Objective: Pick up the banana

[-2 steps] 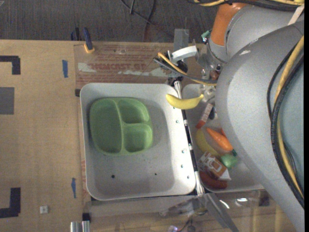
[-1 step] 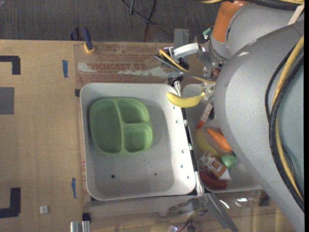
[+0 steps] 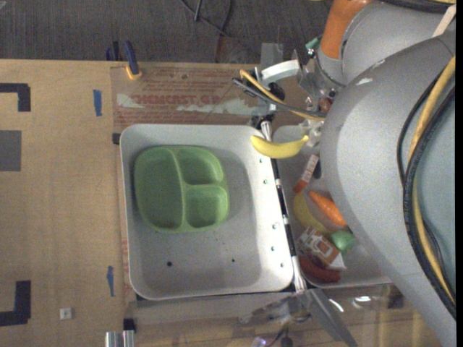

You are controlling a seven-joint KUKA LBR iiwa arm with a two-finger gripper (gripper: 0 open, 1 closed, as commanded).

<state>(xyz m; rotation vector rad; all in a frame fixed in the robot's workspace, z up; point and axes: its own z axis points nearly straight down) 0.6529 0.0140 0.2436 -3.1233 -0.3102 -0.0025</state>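
Note:
The yellow banana hangs curved over the rim between the two bins, near their far edge. Its left tip reaches over the left bin, and its right end sits between the fingers of my gripper. The gripper is shut on that end and comes down from the grey arm on the right. The arm's bulk hides most of the wrist and much of the right bin.
A green divided plate lies in the left bin. The right bin holds an orange carrot, a yellow piece, a printed packet, a green item and a dark red item. Cables run behind the bins.

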